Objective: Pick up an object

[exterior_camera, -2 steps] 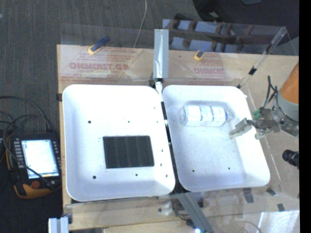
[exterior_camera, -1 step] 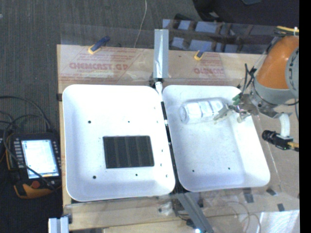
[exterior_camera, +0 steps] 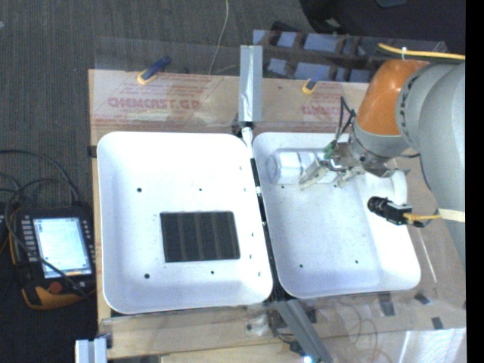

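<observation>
Nearest me, a control pendant [exterior_camera: 57,246] with a lit screen lies on the carpet left of the bench [exterior_camera: 151,104]. A flat, dark, ribbed rectangle [exterior_camera: 200,236] sits in the left bin [exterior_camera: 121,203]. Farther back in the right bin [exterior_camera: 340,271], a pale, smooth cylinder [exterior_camera: 289,165] lies on its side by the dividing wall, just left of the jaws; whether they are spread or pressed together I cannot tell. The grey arm [exterior_camera: 435,127] hangs over that bin's far right corner. Beyond, a blue and yellow clamp [exterior_camera: 153,69] grips the bench edge
</observation>
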Controlling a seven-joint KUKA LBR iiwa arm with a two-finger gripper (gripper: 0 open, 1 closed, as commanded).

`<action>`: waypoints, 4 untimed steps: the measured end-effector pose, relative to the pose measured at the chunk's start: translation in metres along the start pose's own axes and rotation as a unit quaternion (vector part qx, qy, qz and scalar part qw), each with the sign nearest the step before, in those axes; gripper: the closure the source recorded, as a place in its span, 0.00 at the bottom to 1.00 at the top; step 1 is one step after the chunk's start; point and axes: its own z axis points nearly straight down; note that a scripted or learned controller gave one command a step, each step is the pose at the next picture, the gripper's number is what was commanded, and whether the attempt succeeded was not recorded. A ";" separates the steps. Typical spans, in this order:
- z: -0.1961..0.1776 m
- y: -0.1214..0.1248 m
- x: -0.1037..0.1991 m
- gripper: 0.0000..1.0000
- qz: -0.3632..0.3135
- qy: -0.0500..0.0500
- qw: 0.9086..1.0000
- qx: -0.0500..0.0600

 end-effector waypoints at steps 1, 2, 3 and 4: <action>-0.001 0.023 -0.003 0.00 -0.023 0.001 0.999 0.029; 0.002 0.023 -0.055 0.00 0.021 0.015 0.999 0.029; -0.077 0.025 -0.067 0.00 0.181 0.003 0.983 0.014; -0.172 -0.008 -0.063 0.00 0.182 0.002 0.983 -0.007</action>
